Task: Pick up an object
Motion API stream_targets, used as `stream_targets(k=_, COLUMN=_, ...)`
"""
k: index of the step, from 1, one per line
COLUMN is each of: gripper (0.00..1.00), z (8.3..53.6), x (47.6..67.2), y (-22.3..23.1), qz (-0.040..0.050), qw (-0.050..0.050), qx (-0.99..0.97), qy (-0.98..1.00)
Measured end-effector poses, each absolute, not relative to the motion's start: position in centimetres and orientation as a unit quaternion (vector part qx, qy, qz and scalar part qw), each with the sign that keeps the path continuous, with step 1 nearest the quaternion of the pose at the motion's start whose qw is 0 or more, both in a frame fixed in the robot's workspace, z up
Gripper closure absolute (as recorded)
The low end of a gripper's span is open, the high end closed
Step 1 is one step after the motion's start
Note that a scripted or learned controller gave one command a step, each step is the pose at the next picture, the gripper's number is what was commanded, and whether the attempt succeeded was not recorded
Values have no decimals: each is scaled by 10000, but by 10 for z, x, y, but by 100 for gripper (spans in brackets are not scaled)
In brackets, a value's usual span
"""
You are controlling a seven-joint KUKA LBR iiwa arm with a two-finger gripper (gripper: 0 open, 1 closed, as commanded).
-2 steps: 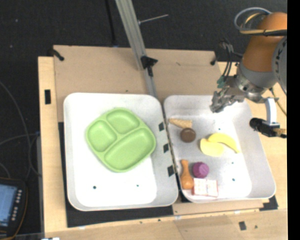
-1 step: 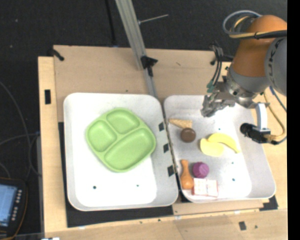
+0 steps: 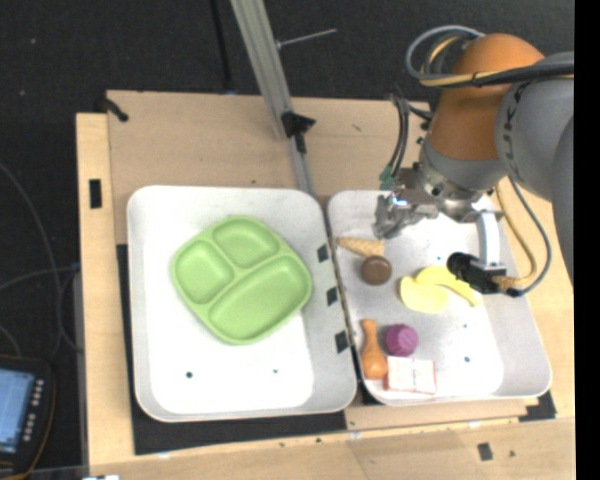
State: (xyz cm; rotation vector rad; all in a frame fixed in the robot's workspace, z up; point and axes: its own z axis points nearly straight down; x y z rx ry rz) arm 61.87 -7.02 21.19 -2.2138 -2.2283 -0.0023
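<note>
Robot arm poised over a bin of toy food, nothing yet picked.

Nearest the onlooker, at the front of the right bin [image 3: 520, 368], lie a white-and-red block [image 3: 412, 375], an orange carrot-like piece [image 3: 372, 350] and a purple ball [image 3: 401, 340]; beyond them a yellow banana-like piece [image 3: 432, 290], then a brown ice-cream cone [image 3: 368, 258] lying on its side. These all look like light, rigid plastic toys; the cone, closest to the hand [image 3: 390, 218], seems likeliest, best pinched across its round brown end, though it may roll or slip. The hand hangs just above and behind it; whether it is open cannot be told. A green divided plate [image 3: 242, 280] sits in the left bin [image 3: 160, 368] on the bench [image 3: 180, 138].
</note>
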Motion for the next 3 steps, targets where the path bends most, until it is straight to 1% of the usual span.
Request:
stream_targets(k=1, gripper=100, z=209, x=607, y=-18, qz=-7, qw=7, qx=-7047, qy=-7095)
stream_targets(k=2, gripper=100, z=223, x=597, y=25, qz=-13, qw=3, qx=-7044, qy=-7098)
stream_targets(k=3, gripper=100, z=238, x=571, y=72, qz=-10, qw=8, qx=-7042, qy=-7100)
